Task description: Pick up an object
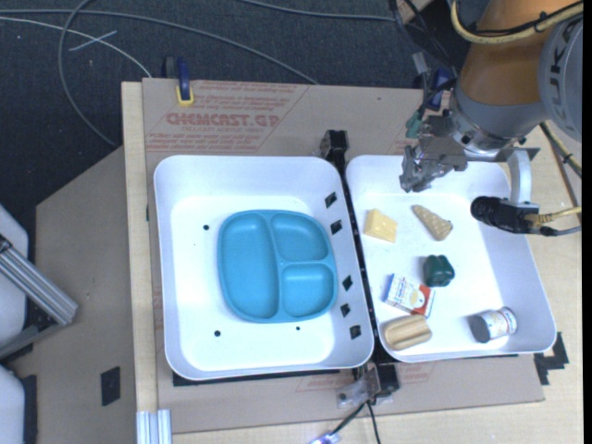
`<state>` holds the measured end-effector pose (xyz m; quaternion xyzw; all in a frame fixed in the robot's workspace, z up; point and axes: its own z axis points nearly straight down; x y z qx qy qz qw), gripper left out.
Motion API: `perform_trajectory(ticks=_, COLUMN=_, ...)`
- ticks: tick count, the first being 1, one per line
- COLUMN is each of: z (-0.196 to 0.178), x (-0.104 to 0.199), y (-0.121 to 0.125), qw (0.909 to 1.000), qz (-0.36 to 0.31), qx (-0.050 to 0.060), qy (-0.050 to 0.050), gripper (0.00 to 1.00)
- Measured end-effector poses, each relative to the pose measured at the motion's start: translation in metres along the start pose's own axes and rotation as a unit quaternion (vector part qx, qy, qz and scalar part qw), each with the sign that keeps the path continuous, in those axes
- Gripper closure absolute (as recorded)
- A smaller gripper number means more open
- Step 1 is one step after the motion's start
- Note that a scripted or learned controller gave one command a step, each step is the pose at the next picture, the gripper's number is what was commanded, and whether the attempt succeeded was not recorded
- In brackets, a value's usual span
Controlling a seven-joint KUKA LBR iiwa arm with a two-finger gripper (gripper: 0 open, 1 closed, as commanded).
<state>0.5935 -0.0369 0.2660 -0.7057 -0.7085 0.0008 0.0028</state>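
**A:** Two white bins sit side by side on the bench. What is in the left bin point(176, 248)?

**B:** From the camera view, a blue divided plate point(276, 265) with three compartments lies near its middle, flat on the floor of the bin.

**A:** And the right bin point(518, 248)?

**B:** Six loose things. A pale yellow cheese wedge point(380, 226) lies near the left wall, with a tan cone-shaped piece point(433, 221) just beside it to the right. Below those, a dark green lump point(437, 271) sits near the middle. A small red and white carton point(407, 294) lies to its lower left, and a tan bread roll point(407, 332) lies below the carton, near the front rim. A small grey can point(491, 325) lies on its side near the front right corner.

**A:** Where is the gripper point(418, 176)?

**B:** Over the upper part of the right bin, above and a little left of the tan cone. It hangs from the grey wrist below the orange band point(518, 44).

**A:** How do the jaws stand?

**B:** I cannot tell; the dark tips blur together at this angle. Nothing shows between them, and all six objects lie on the bin floor.
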Motion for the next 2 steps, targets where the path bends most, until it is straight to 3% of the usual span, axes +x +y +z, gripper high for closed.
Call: perform_trajectory(ticks=2, z=0.026, x=0.1, y=-0.036, qw=1.0, qz=-0.001, qx=0.0, qy=0.0, gripper=1.0)
